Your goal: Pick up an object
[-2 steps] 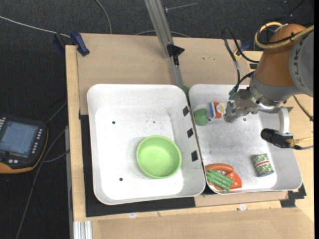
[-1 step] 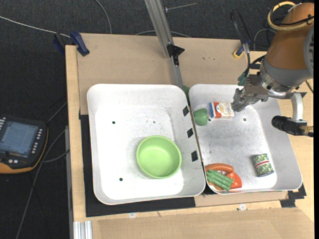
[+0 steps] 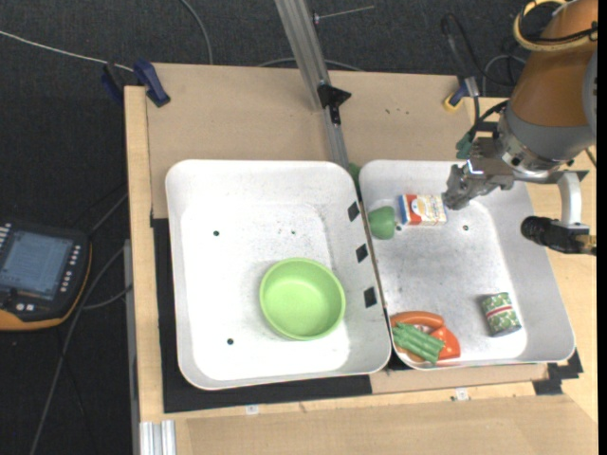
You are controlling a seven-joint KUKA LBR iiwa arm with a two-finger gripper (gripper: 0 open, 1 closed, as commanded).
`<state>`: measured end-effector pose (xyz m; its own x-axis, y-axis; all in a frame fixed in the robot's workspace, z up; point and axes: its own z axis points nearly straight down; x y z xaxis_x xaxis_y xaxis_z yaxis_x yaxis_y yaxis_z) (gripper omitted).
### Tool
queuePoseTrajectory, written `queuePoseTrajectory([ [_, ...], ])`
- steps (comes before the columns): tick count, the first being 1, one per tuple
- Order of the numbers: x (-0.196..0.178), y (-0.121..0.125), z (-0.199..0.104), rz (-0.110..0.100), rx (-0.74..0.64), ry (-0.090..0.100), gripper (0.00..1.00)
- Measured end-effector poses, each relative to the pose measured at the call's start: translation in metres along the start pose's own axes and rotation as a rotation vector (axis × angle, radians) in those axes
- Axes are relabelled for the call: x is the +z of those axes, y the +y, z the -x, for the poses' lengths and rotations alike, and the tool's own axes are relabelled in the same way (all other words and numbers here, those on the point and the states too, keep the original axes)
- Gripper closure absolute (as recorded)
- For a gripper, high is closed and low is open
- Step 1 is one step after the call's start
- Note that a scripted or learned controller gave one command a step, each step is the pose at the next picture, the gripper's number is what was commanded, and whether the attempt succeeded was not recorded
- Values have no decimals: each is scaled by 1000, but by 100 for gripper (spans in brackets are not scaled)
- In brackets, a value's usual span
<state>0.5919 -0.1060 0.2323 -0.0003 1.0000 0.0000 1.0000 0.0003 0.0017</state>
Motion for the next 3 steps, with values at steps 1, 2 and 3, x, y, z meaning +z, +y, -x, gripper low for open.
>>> queuePoseTrajectory([
  [1, -1, 5, -63, -1, -5, 2, 100],
  [2, 8, 15, -111, -2, -3, 1, 100],
  [3, 12, 16, -164, -2, -5, 2, 100],
])
